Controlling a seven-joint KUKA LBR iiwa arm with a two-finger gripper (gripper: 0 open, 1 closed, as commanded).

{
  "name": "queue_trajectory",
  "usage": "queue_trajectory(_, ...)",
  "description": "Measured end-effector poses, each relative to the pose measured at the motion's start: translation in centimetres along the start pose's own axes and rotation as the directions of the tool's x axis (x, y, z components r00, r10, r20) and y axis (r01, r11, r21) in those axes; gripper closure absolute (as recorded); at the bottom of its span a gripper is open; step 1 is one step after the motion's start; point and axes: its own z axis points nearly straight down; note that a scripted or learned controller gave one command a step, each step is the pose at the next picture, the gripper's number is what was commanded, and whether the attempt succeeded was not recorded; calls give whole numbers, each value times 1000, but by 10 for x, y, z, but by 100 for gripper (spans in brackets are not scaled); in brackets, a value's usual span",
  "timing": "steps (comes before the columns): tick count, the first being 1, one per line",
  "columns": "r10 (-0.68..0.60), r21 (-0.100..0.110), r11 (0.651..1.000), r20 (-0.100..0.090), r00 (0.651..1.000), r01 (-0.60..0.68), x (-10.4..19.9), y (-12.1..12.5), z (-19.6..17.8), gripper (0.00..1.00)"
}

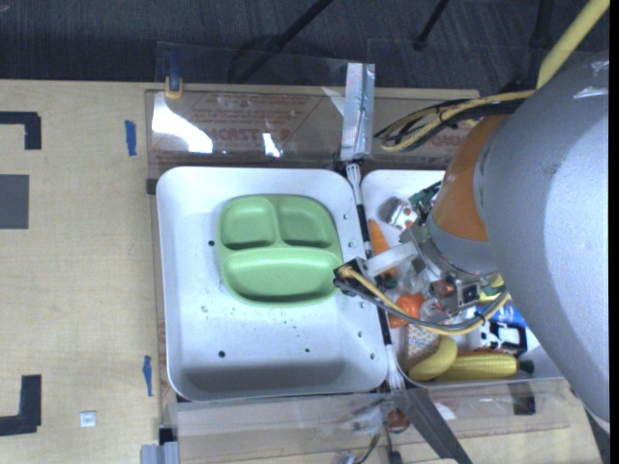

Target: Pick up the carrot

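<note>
**Arm low over the right bin, carrot just beneath the wrist**

A pale wooden bench carries two shallow white bins. The left bin (184,259) holds a green divided plate (279,247). The arm's wrist hangs over the right bin (387,184), hiding most of it. The gripper (440,293) is buried among cables, and I cannot tell its state. An orange piece, likely the carrot (410,305), lies just beside it, near a banana (433,358) and a corn cob (484,364). This looks like the reaching step; next comes closing squarely on the carrot.
</note>
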Motion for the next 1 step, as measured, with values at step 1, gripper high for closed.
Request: queue_trajectory(1,-231,-4,973,-4,973,231,-22,49,-48,100)
